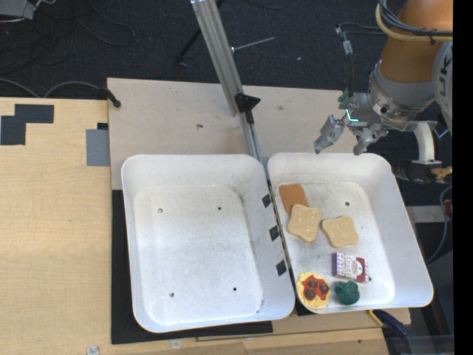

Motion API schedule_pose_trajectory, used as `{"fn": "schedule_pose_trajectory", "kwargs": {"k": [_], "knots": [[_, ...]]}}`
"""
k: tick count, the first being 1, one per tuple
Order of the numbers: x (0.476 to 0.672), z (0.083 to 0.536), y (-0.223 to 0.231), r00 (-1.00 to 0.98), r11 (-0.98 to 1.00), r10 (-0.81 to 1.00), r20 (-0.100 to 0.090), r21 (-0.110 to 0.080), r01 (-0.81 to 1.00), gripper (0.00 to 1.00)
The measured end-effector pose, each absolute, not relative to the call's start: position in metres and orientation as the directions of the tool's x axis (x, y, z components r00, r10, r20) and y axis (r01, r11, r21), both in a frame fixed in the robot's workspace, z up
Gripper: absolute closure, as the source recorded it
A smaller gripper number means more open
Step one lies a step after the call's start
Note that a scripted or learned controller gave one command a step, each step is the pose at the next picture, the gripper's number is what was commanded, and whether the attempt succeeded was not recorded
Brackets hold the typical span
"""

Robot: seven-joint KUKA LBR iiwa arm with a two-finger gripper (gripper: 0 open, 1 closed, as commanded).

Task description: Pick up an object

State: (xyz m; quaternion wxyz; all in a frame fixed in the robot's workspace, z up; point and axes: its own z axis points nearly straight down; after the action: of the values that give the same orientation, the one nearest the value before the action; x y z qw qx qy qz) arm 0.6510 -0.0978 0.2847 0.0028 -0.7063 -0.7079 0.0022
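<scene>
My gripper (pixel 346 140) hangs above the far rim of the right bin (pixel 403 205), open, with nothing between its fingers (pixel 327 137). Below it in that bin lie an orange-brown toast slice (pixel 293 195), a tan bread slice (pixel 304 222) and another tan slice (pixel 340 231). Nearer the front lie a small purple-and-white packet (pixel 349 266), a green lump (pixel 346 293) and a yellow pizza-like piece with red dots (pixel 313 290). All of these sit apart from the gripper.
The left bin (pixel 196 242) stands beside the right one. A slanted aluminium bar (pixel 222 58) rises from the divide between the bins at the back. Black clips (pixel 272 231) line the shared rim. Cables lie on the dark floor behind.
</scene>
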Motion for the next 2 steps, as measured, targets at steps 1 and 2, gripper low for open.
{"fn": "schedule_pose_trajectory", "kwargs": {"k": [1,2], "knots": [[0.652,0.287,-0.098,-0.003,0.003,1.0,0.0,-0.003,1.0,0.0],[0.648,0.243,-0.1,-0.001,0.001,1.0,0.0,-0.007,1.0,0.0]]}}
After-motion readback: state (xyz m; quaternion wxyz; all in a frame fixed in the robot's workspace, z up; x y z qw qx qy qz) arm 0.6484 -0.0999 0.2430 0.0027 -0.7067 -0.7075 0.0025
